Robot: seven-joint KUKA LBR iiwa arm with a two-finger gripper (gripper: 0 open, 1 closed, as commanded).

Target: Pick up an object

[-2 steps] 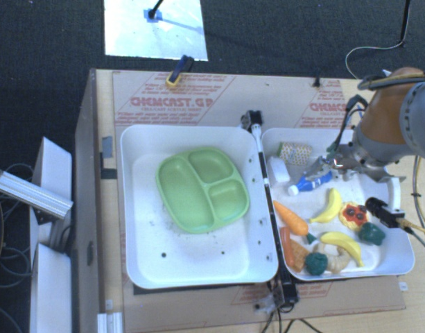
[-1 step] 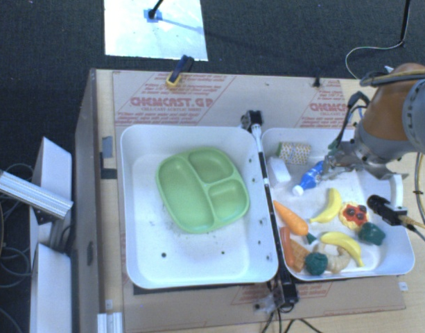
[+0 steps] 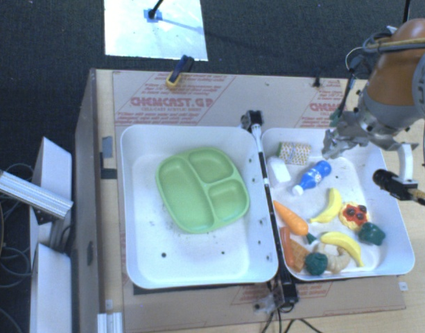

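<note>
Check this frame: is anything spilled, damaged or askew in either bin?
Nothing stands out. The green divided plate lies flat in the left bin; toy foods and a blue bottle lie loosely in the right bin, none spilled over.

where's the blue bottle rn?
In the camera view, the blue bottle lies in the right bin, upper middle, between the white block and a banana, just below the gripper.
</note>
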